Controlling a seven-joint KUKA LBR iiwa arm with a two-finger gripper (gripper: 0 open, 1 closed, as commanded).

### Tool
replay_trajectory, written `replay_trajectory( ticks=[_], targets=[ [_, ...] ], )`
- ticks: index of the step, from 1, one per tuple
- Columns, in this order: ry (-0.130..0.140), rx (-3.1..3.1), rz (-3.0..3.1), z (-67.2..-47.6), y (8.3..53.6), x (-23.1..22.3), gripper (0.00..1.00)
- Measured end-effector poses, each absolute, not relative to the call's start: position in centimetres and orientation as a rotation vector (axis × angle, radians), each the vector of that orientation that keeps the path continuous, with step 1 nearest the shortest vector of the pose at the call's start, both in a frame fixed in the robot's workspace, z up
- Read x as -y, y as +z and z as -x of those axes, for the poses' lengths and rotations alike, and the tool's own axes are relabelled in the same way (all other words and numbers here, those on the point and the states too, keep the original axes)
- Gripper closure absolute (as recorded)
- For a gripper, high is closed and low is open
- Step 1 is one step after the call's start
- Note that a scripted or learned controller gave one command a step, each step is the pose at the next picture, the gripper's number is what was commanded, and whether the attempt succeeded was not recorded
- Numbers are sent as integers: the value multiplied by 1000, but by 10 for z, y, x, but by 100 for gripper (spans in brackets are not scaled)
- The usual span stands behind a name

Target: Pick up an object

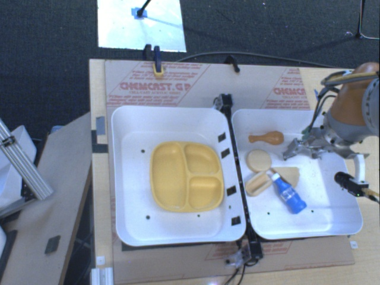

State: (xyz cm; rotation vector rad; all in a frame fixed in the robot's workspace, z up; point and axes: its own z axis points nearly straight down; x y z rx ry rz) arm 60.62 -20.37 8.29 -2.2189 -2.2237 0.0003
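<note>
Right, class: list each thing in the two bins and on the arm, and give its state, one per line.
Yellow divided plate: flat, upright, in the left bin.
Blue bottle: lying on its side in the right bin.
Wooden spoon-like piece: lying flat.
Round tan disc: lying flat.
Gripper: low over the right bin, holding nothing visible.

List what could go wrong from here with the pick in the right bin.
1. The blue bottle, the round tan disc and the tan wedge pieces lie bunched together, so a grasp there could catch two things or shove one aside.
2. The tool sits apart from that cluster, nearer the wooden pestle-shaped piece; a descent here may close on nothing.
3. The bottle looks round and may roll.
</note>
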Motion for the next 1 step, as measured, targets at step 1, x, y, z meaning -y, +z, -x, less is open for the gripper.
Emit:
replay_trajectory(
  ticks=[1],
  targets=[
    [-4, 2228, 2222, -608, 96, 204, 100]
  ],
)
